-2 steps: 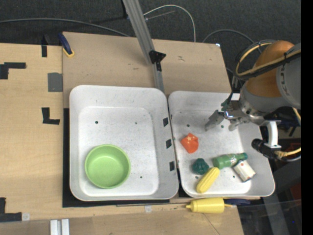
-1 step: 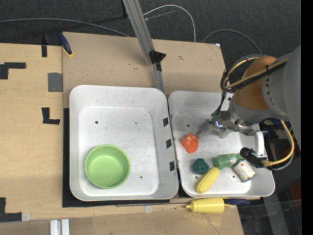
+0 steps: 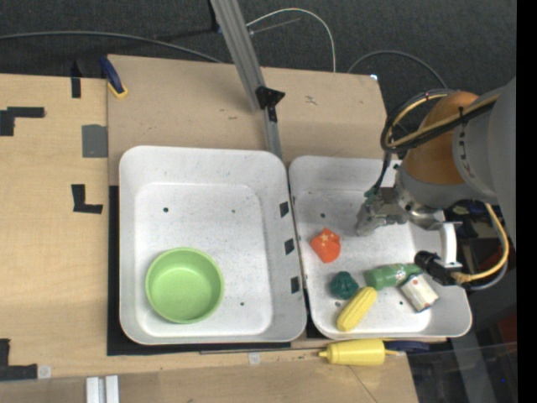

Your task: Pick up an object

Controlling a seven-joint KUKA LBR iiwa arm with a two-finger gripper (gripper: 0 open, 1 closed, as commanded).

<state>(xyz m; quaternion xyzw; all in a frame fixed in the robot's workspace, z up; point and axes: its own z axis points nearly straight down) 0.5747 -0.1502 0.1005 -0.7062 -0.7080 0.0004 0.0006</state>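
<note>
gripper (image 3: 370,217) hangs low over the right bin (image 3: 336,175), just right of an orange block (image 3: 325,244) on the bin floor; whether its claw is apart or together cannot be told from here. below the orange block lie a dark green lump (image 3: 342,285), a yellow corn cob (image 3: 357,307), a green bottle (image 3: 390,275) and a small white box (image 3: 419,293). a green bowl (image 3: 185,285) sits in the left bin (image 3: 201,162), well left of the block.
</note>
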